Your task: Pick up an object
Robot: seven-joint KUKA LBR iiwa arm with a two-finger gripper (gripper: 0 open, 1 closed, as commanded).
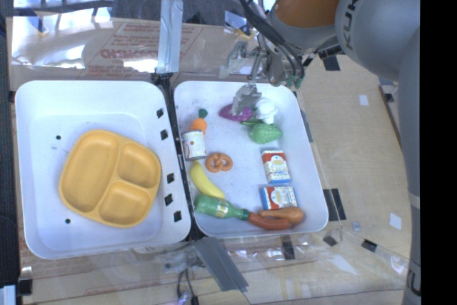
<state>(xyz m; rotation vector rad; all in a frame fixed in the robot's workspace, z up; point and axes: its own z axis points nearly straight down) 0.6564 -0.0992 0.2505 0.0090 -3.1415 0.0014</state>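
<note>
I cannot tell the grip of the hand; it should descend straight onto the purple object just below it.

Tray in left bin; banana in right bin.

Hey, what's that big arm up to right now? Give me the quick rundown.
Gripper low over far end of right bin, at purple toy. Nothing seen held. White piece and green toy crowd close beside it.
</note>
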